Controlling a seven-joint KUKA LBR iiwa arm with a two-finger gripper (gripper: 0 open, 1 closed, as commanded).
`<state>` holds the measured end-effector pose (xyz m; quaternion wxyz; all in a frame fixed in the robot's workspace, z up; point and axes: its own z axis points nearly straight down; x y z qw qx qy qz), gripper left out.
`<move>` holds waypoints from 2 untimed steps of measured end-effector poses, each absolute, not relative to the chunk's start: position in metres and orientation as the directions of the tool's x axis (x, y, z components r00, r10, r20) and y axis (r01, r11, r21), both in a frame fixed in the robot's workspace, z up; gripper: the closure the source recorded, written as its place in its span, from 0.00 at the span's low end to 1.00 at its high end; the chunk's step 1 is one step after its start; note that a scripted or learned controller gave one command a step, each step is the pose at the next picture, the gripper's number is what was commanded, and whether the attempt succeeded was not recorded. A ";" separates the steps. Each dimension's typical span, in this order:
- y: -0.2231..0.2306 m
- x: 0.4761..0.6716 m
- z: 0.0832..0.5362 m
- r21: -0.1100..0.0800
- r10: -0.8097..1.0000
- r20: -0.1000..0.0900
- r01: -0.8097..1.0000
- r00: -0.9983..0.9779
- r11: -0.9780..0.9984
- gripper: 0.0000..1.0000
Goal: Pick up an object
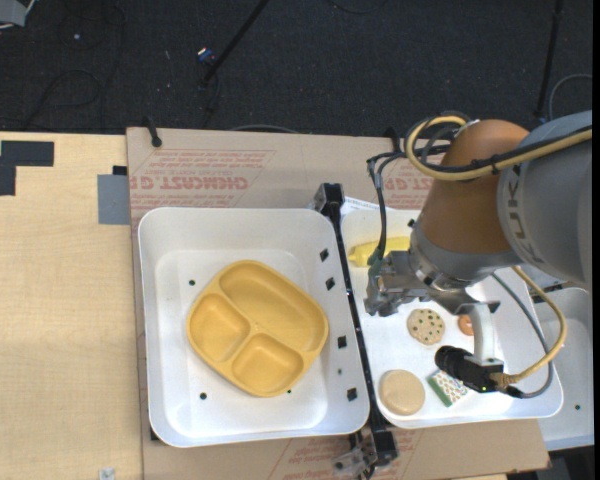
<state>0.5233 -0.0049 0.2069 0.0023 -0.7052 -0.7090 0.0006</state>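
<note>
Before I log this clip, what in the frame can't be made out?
- Gripper: the arm's wrist hangs over it in the camera view, so whether it is open or holds anything cannot be told.
- Yellow item in the right bin: mostly under the arm; identity unclear.
- Orange item: a sliver beside the arm, too small to identify.
- Green card: partly under a black part; print too small to read.

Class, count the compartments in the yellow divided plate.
3. On the yellow plate in the left bin: one large compartment along its upper right, two smaller ones at left and bottom.
</note>
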 end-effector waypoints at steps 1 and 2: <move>0.045 0.531 0.208 -0.003 1.000 0.002 1.000 -0.005 0.005 1.00; 0.092 0.558 0.209 -0.002 1.000 0.001 1.000 -0.003 0.003 1.00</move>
